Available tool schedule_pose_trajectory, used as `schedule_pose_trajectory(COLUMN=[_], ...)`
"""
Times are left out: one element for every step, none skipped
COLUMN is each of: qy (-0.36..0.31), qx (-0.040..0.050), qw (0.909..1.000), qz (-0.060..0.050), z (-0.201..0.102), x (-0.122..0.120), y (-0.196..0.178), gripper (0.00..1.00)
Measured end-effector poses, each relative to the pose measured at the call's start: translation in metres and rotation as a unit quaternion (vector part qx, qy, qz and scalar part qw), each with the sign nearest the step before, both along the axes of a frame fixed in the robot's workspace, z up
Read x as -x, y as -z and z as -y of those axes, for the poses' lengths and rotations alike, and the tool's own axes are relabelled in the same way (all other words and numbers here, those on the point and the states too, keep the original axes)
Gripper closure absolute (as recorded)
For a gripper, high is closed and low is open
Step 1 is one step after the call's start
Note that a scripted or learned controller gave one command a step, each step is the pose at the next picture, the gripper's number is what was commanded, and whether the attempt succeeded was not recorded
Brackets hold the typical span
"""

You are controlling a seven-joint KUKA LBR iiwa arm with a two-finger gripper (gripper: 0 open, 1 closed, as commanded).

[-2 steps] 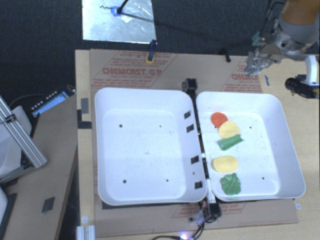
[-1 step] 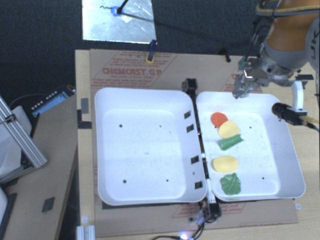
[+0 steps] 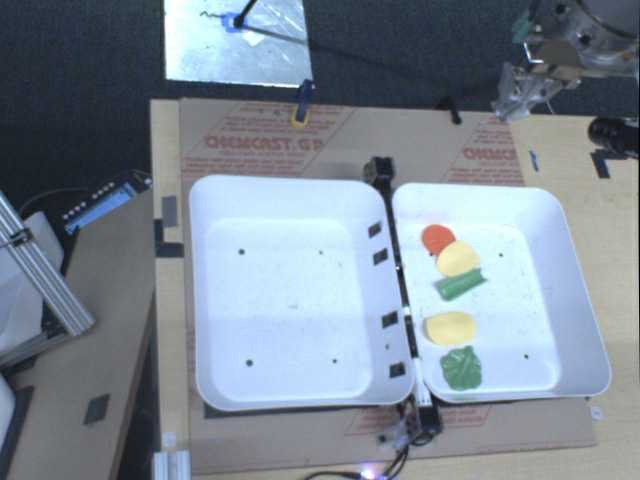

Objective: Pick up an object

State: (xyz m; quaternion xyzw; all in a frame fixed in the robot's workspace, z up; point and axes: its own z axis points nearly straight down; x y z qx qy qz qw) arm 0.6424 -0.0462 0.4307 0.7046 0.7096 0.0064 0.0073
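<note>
Two shallow white bins sit side by side on the worktop (image 3: 250, 138), which is covered by a brown printed sheet. At the far left, off the worktop's edge, stands a slanted metal frame (image 3: 40, 278) with a small blue-and-black device (image 3: 100, 203) near it. Behind the worktop, a shiny silver sheet (image 3: 237, 25) lies on the dark floor. The left bin (image 3: 290, 293) shows only its bare white floor with a few small dark dots. Black clips (image 3: 385, 258) run along the seam where the bins meet.

The right bin (image 3: 560, 268) holds five small things in a line down its left part: a red round piece (image 3: 437, 237) at the top, a yellow piece (image 3: 458, 259) touching it just below, a green long piece (image 3: 460, 285), a second yellow piece (image 3: 450, 327), and a green leafy piece (image 3: 461, 367) nearest the front.

The gripper (image 3: 512, 93) hangs at the upper right, beyond the right bin's far rim and well apart from the five things. I cannot tell how it stands.
</note>
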Motion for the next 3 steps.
schedule_pose_trajectory(qy=[-0.003,-0.002,0.004], qx=[-0.0021,-0.0025,0.0003], qw=[1.0,1.0,1.0], qz=[-0.003,-0.007,-0.008], z=[-0.085,-0.134,-0.104], x=[-0.027,0.052,-0.028], y=[-0.074,-0.094,-0.1], gripper=[1.0,1.0,1.0])
